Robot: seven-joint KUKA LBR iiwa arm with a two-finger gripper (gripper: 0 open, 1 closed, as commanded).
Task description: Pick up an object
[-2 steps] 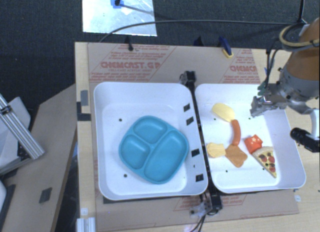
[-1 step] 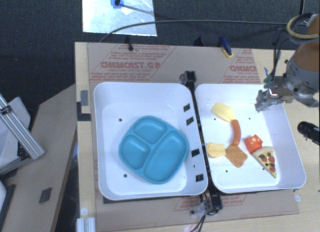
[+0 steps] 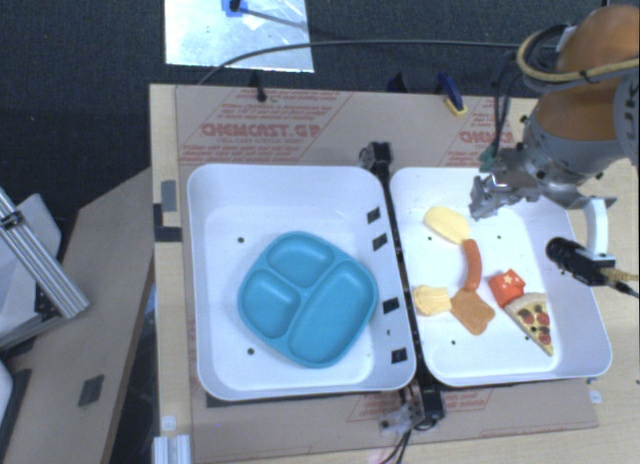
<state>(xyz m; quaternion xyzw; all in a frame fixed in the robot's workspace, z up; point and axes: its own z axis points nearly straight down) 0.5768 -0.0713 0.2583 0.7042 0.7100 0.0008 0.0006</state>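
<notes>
- While I hover over the right bin (image 3: 590,352), my fingers (image 3: 487,195) sit just beside the yellow piece (image 3: 446,223); their spread, I can't tell.
- Best move, I reckon: centre over it, drop straight, clear of the sausage (image 3: 471,264).

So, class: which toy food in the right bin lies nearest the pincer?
The pale yellow piece, just below-left of the pincer; the sausage lies farther down.
</notes>
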